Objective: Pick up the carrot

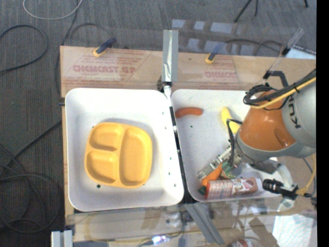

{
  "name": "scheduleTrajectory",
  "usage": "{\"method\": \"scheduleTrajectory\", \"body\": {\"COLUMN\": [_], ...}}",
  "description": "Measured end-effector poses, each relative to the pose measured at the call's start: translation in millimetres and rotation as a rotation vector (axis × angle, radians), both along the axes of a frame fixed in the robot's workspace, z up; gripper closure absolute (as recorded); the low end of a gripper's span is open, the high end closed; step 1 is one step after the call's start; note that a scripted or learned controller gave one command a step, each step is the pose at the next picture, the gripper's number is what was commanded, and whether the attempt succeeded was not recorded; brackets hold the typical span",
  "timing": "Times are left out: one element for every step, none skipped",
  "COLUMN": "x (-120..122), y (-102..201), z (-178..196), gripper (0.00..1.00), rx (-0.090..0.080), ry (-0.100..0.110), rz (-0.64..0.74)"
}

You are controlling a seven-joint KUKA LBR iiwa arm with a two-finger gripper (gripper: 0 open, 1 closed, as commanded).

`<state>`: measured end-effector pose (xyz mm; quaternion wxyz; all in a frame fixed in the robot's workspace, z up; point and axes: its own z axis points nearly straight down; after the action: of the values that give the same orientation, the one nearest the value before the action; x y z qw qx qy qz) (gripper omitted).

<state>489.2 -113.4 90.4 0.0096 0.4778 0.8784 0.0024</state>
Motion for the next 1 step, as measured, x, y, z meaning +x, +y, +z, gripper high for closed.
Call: {"method": "scheduleTrajectory", "body": {"x": [0.0], "y": [2.4], "z": [9.0], "gripper": [1.00], "rx": [0.005], "ry": [0.003], "rz": [0.001]}}
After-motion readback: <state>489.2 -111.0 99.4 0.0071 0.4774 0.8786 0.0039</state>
